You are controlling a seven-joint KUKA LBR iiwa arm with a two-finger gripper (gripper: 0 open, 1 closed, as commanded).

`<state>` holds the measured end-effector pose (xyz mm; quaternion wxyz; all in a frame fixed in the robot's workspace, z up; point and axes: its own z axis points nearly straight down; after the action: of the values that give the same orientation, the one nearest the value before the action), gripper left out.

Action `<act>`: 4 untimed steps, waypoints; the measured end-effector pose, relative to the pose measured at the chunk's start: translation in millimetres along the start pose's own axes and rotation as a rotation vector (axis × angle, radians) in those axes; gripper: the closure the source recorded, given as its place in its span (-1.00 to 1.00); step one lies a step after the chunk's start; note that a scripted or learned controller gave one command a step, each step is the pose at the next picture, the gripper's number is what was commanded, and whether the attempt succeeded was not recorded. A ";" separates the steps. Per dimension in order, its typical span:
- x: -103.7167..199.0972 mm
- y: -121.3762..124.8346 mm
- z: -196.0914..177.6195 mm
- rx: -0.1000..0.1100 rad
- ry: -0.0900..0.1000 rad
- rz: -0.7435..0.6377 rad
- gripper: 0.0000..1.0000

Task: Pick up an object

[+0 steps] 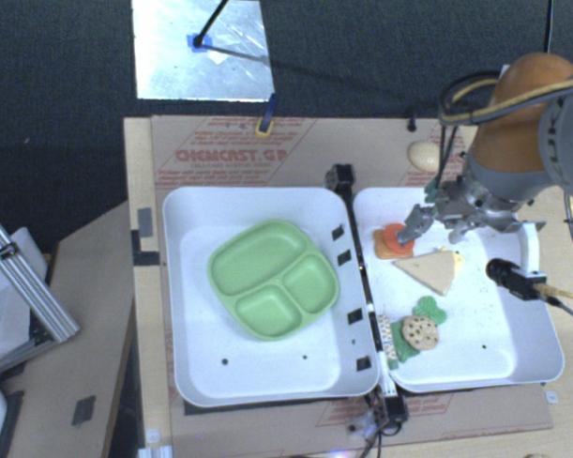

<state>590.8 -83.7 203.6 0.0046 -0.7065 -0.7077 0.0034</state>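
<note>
My two-finger gripper (420, 224) hangs low in the right white bin (530, 351), tips at the round orange-red toy piece (391, 240); I cannot tell its grasp state. Nothing looks lifted, so the pick is undone. The pale cheese-like wedge (434, 269) lies just beside, the centre divider (355, 268) near; open floor lies right.

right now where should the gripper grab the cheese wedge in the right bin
Probably across the cheese wedge at its wide end, coming straight down from above. It lies flat on the right bin floor with bare floor along both long edges, so fingers could straddle it. The narrow tip near the orange piece offers less to pinch.
</note>
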 end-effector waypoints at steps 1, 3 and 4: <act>0.1 2.7 -6.6 -0.013 -0.001 -0.002 -1.00; -2.7 3.1 113.4 -0.016 -0.003 0.001 -1.00; -3.7 7.6 111.7 -0.023 -0.004 0.002 -1.00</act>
<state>597.1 -87.2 91.8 -0.0049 -0.7070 -0.7071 -0.0035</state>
